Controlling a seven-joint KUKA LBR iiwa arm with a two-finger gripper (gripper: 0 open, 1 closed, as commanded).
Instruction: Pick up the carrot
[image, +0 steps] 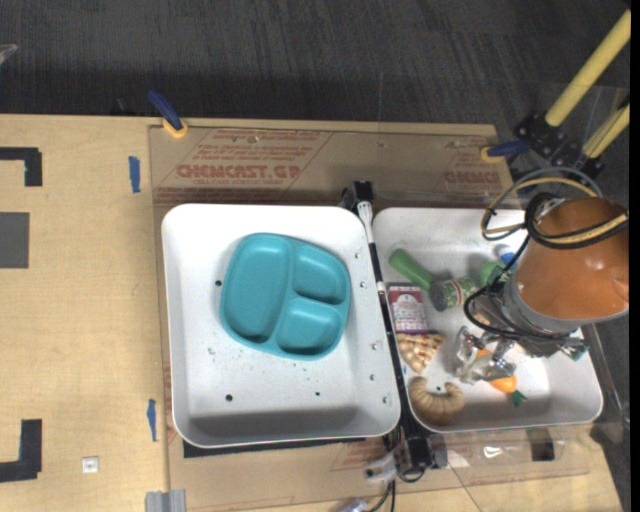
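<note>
The left bin (190, 330) holds a teal plate (285, 293). In the right bin (590, 395) the arm (575, 260) reaches down, its gripper (482, 360) beside the carrot (505, 382) at the near right; whether it grips, I cannot tell.

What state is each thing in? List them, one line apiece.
blue divided plate: upright, lying in the left bin.
carrot: lying on the right bin floor, just beside the gripper.
green bottle: on its side.
small red box: lying flat.
croissant: resting at the bin's near edge.
gripper: low in the right bin; grasp cannot be told.
</note>
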